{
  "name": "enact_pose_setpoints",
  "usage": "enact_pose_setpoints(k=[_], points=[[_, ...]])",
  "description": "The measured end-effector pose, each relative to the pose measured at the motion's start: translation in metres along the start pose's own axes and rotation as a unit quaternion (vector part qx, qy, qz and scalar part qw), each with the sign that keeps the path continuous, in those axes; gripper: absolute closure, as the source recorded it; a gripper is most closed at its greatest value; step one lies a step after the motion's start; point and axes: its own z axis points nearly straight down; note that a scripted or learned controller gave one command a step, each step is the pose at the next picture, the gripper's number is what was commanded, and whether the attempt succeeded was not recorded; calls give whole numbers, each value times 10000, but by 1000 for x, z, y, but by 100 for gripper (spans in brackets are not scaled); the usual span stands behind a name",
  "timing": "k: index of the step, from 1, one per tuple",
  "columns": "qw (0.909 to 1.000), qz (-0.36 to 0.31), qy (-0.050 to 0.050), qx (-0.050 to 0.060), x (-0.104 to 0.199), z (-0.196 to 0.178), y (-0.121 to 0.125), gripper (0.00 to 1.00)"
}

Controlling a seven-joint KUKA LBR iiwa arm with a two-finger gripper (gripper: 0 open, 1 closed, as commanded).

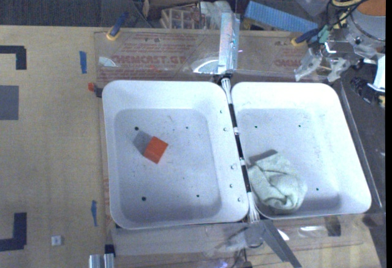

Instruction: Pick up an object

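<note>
An orange block [157, 150] lies in the left bin [122, 101], touching a small grey block [141, 140] at its upper left. A crumpled pale cloth [278, 183] sits in the right bin [318, 107] near its front left corner, with a grey flap [263, 155] at its top edge. My gripper [320, 67] hangs above the bench just beyond the right bin's far right corner, well away from all of these. Its two pale fingers [305, 67] stand apart, open, with nothing between them.
A clear plastic sheet and cardboard [184, 59] lie behind the bins. Boxes, cables and a blue strip [278, 17] clutter the floor beyond the bench. Tan bench surface with black markers [43, 138] stretches to the left of the bins.
</note>
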Motion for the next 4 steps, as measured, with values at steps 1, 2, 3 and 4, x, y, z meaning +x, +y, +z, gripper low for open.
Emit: enact_pose_setpoints(k=[1,2,3,4], points=[[9985,545,-2,-5,31,110,-50,0],[9994,360,4,8,39,172,-30,0],[9993,370,2,8,38,164,-29,100],[9997,-239,-21,-60,50,185,-47,100]])
